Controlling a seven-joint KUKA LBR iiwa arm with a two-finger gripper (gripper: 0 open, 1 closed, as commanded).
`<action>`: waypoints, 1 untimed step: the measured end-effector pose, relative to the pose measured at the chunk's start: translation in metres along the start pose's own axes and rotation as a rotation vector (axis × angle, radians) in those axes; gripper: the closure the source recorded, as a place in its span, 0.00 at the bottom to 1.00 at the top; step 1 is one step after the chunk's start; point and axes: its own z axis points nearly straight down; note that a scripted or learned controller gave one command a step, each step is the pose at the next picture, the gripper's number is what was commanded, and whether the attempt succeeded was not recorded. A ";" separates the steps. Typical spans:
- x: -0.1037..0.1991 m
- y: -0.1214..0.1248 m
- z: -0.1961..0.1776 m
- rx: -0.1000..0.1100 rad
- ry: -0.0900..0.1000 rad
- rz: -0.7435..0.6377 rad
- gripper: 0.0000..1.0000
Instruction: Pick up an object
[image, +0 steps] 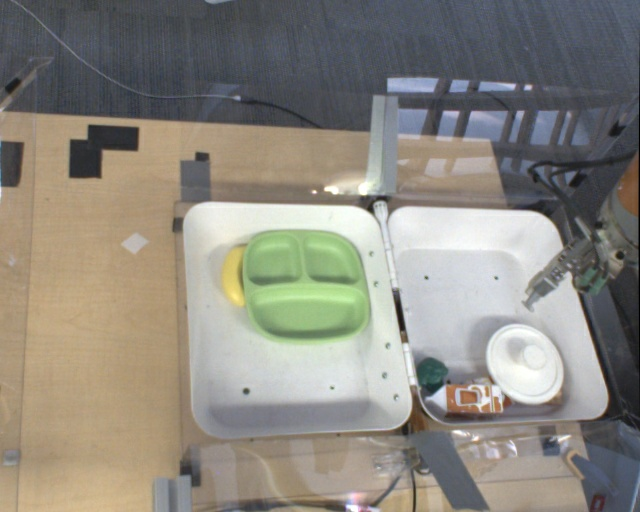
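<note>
**While Poised Over the Right Bin: Ways to Come Up With Nothing**

Though aimed into the shallow white right-hand bin (450, 290), not yet on anything. Slim grey two-finger tool (533, 295): over the bin's right part, slanted down and leftward, apart from every object. Cannot tell how far open; nothing seen in its hold.

Nearest candidates, all crowded at the bin's near edge:
- round white lidded bowl (525, 362), just below the tool
- small orange-and-white carton (475, 398), touching the bowl and tucked against the near wall
- dark green rounded lump (432, 373), in the corner beside the carton

Likely failures (judgement, not observation):
- Sliding off the bowl's smooth domed lid, probably too wide for a clean pinch.
- Jamming against the bin wall when going for the carton or the lump.
- Nudging one neighbour while closing on another.

Farther off, in the white left-hand bin (290, 390) on the pale wooden desk (100, 350): green divided plastic plate (305, 283), lying flat over a yellow object (232, 277). Poor purchase there too.
</note>
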 end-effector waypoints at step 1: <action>-0.055 0.008 0.019 0.000 0.001 -0.404 1.00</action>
